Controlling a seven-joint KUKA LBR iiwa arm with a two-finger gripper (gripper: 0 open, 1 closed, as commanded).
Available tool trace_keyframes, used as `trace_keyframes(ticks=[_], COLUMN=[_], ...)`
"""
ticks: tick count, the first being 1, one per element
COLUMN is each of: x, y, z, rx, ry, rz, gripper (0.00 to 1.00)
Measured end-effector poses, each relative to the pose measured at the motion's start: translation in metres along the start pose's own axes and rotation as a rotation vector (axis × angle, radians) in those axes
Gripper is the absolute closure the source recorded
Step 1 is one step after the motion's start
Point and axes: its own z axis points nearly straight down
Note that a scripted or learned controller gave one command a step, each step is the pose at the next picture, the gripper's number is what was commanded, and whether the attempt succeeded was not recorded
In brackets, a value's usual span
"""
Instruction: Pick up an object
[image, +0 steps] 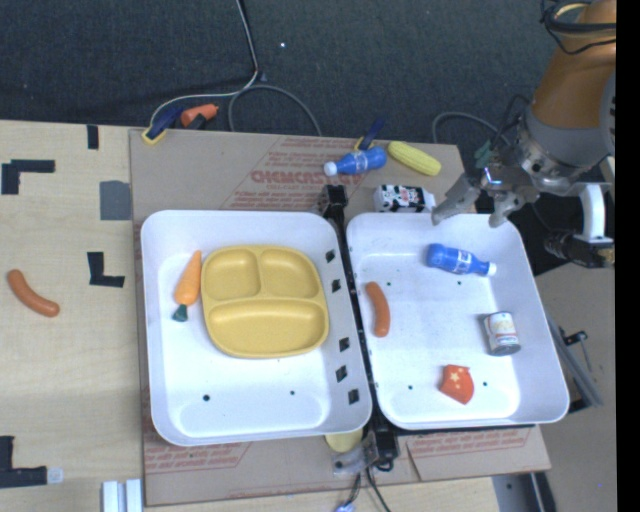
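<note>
While hovering above the right bin (530, 300), gripper (470, 210) spread wide, holding nothing

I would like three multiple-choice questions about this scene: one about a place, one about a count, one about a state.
1. Where does the carrot lie?
A. in the right bin
B. in the left bin, beside the yellow tray
C. on the yellow tray

2. How many objects lie in the right bin?
A. two
B. four
C. six

3. How are the gripper fingers?
A. open, holding nothing
B. shut on the blue bottle
C. shut on the can

Answers: 1 B, the carrot lies along the tray's left edge. 2 B: sausage, blue bottle, can, red piece. 3 A, the fingers stand apart above the bin's rim.
</note>
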Motion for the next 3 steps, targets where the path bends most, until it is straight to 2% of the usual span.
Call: trace_keyframes(ticks=[1,2,3], x=[-0.062,-0.031,-0.059], y=[0.041,0.041,0.002], z=[0.127,0.200,0.193], rx=[0.003,-0.002,-0.007], ry=[-0.002,-0.003,-0.002], rz=[0.003,-0.002,0.001], gripper=[0.00,0.00,0.00])
